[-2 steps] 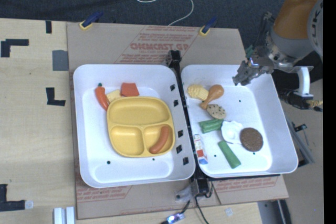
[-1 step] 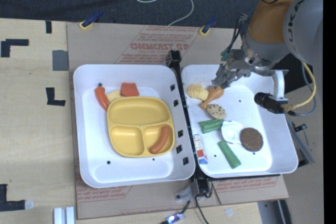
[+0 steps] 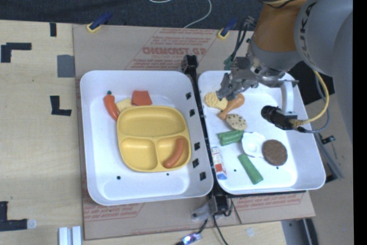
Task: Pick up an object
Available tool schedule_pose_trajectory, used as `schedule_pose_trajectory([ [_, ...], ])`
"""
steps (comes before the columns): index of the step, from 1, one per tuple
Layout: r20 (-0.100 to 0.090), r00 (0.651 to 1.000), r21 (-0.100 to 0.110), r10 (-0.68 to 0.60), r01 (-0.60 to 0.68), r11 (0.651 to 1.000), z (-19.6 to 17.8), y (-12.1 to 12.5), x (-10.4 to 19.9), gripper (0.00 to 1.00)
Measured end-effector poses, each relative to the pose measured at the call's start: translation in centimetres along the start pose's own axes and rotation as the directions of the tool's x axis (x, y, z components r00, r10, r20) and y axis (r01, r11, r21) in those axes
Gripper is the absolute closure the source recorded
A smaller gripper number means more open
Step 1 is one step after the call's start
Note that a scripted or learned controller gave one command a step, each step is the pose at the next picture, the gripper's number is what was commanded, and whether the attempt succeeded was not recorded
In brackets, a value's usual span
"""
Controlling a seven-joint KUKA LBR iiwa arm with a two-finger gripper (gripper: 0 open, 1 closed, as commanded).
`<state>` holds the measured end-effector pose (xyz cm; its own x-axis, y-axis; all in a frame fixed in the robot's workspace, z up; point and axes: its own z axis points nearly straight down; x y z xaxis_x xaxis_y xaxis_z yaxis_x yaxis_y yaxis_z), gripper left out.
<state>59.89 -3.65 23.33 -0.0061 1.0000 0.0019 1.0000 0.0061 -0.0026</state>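
Where the tool [image 3: 229, 90] hangs, orange toy [image 3: 234, 104] just beneath, touching

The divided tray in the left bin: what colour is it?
Yellow. The divided tray shows clearly in the camera view.

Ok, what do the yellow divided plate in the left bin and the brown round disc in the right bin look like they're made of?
The yellow divided plate looks like moulded plastic: uniform colour, soft sheen, rounded compartment walls. The brown round disc looks matte and speckled, perhaps a toy cookie or patty of foam or plastic; the picture leaves that open.
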Motion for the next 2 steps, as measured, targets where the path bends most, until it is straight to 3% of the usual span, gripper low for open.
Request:
schedule_pose_trajectory([
  [2, 0.002, 1.0, 0.001, 0.004, -0.004, 1.0, 1.7, -0.2, 3.2, 1.0],
])
